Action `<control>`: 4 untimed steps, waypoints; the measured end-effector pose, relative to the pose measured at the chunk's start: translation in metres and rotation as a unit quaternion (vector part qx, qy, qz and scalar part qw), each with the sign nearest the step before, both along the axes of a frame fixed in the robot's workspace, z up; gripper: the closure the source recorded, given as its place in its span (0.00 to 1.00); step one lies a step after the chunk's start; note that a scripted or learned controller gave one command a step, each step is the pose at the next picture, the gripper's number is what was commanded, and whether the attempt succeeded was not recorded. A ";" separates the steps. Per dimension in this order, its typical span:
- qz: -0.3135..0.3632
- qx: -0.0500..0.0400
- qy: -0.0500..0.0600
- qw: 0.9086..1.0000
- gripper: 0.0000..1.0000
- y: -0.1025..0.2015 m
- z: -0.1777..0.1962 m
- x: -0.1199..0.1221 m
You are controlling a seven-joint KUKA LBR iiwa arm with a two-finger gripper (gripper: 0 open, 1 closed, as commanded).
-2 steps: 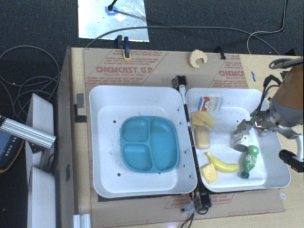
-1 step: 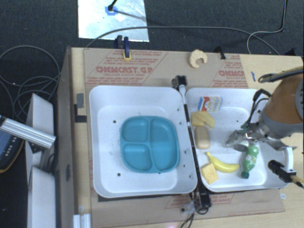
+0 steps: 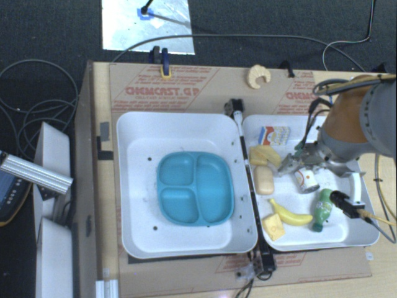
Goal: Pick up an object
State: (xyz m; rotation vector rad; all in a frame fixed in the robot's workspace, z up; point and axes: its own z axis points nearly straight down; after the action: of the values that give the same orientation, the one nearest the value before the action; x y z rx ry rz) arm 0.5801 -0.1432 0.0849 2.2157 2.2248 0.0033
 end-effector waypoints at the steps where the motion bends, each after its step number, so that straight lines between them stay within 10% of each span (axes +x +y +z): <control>1: 0.000 -0.001 -0.001 1.000 0.00 -0.021 0.024 0.048; 2: 0.001 0.001 0.000 1.000 0.00 0.052 0.025 0.067; 3: -0.002 -0.002 -0.010 1.000 0.00 0.058 0.007 0.049; 4: -0.001 -0.001 0.004 1.000 0.00 0.035 0.000 0.087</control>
State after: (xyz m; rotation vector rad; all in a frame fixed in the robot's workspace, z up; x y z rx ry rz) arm 0.6673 -0.1083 0.0845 2.2225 2.2250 -0.0087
